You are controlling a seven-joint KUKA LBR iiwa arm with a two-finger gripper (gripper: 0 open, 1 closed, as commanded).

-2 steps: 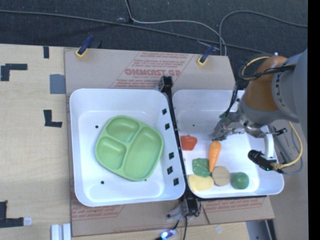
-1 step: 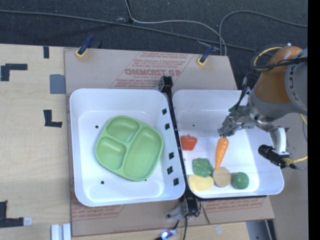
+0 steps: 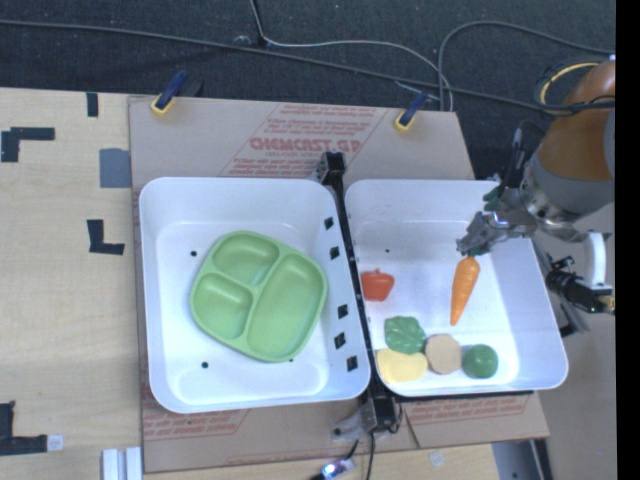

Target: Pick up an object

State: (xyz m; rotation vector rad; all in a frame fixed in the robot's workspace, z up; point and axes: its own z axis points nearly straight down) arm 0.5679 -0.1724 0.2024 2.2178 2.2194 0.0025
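Carrot point(image 3: 463, 287) in right bin point(image 3: 530, 298), long axis near upright in view, tip down, blunt end just under gripper point(image 3: 481, 238). Jaw state unclear. Below-left of carrot: tomato point(image 3: 377, 286), broccoli point(image 3: 404, 333), lemon point(image 3: 401, 366), potato point(image 3: 443, 354), lime point(image 3: 480, 360). Left bin point(image 3: 165, 268) holds green tray point(image 3: 259, 295).

Two white bins: left point(image 3: 160, 298), right point(image 3: 530, 308). One green divided plate point(image 3: 259, 295). One carrot point(image 3: 463, 287). One red piece point(image 3: 377, 286). One leafy green point(image 3: 404, 333). One yellow piece point(image 3: 401, 367). One tan round point(image 3: 443, 354). One green ball point(image 3: 480, 361).
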